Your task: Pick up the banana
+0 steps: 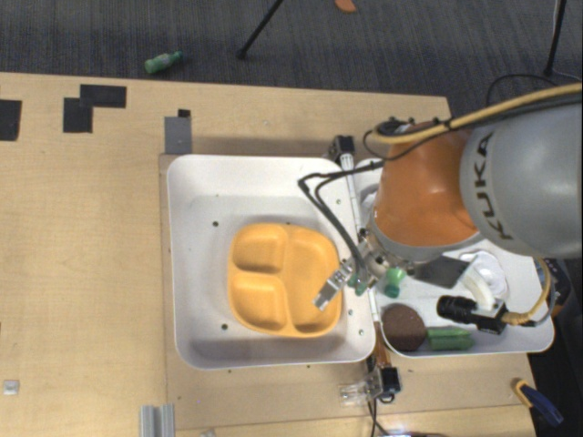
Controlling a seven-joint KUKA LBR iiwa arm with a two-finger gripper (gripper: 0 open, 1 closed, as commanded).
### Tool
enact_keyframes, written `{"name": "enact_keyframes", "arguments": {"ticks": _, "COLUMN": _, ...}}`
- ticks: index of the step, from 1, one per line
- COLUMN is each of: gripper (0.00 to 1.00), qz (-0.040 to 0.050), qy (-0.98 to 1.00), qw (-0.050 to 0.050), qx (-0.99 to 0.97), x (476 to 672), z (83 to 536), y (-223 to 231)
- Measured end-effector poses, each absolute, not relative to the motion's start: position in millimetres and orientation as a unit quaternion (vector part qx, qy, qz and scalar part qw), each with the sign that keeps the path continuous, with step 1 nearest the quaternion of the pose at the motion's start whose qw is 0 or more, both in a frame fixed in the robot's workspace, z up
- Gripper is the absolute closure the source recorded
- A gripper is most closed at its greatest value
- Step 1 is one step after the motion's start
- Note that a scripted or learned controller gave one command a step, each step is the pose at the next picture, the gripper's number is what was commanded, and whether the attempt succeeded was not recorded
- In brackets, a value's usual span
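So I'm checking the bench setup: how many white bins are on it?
2. The left bin holds a yellow divided tray. The right bin sits beside it, largely covered by the arm, so some of its contents may be hidden.

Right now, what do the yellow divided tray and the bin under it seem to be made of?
The yellow divided tray looks like moulded plastic with a matte finish: rounded compartment edges, even colour, soft highlights. The left white bin also looks like plastic, smooth and slightly glossy, with rounded corners; painted metal cannot be ruled out.
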State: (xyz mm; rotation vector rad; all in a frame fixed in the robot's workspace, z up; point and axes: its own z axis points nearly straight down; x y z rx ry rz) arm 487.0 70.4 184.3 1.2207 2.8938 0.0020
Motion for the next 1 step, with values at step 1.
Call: {"name": "enact_keyframes", "arguments": {"ticks": 1, "gripper": 0.0, "qz": 0.0007, "qy": 0.991, "qw": 0.001, "qx": 0.136, "x": 487.5, "z": 184.6, "y": 61.6}}
